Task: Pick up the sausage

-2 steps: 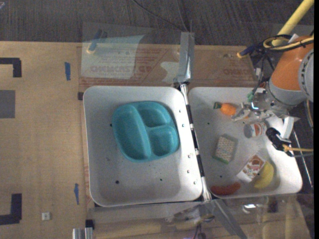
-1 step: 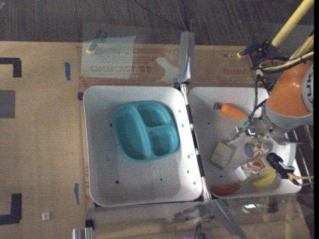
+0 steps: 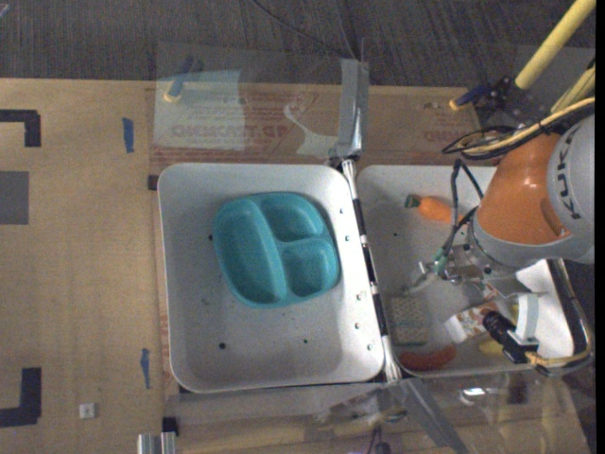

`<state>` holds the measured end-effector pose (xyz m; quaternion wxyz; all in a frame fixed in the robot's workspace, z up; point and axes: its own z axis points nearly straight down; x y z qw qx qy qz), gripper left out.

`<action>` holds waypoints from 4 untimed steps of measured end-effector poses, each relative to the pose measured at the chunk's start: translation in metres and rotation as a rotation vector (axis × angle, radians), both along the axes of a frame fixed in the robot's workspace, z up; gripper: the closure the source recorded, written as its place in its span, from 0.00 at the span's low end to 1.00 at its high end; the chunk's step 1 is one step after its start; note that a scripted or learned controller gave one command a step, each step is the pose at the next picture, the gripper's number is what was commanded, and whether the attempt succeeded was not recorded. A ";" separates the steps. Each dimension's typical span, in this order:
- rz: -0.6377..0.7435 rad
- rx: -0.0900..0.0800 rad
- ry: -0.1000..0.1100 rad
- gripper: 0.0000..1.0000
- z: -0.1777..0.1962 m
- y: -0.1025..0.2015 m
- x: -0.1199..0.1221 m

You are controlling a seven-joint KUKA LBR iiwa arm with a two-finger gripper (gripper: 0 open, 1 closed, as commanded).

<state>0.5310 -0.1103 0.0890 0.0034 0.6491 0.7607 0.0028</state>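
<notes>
The sausage, reddish-brown and slightly curved, lies against the near wall of the right bin. My gripper hangs over the middle of that bin, under the arm's orange band, a short way above and to the right of the sausage. The wrist and cables cover its fingers, and nothing can be seen held there.
An orange carrot lies at the back of the right bin. A grey ridged piece and a small white packet sit near the sausage. A teal divided plate rests in the left bin.
</notes>
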 end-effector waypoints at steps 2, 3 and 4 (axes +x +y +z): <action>0.223 0.011 0.024 0.00 -0.002 -0.057 0.117; 0.373 -0.004 0.007 0.00 0.018 -0.105 0.136; 0.289 -0.002 0.006 0.00 0.049 -0.067 0.062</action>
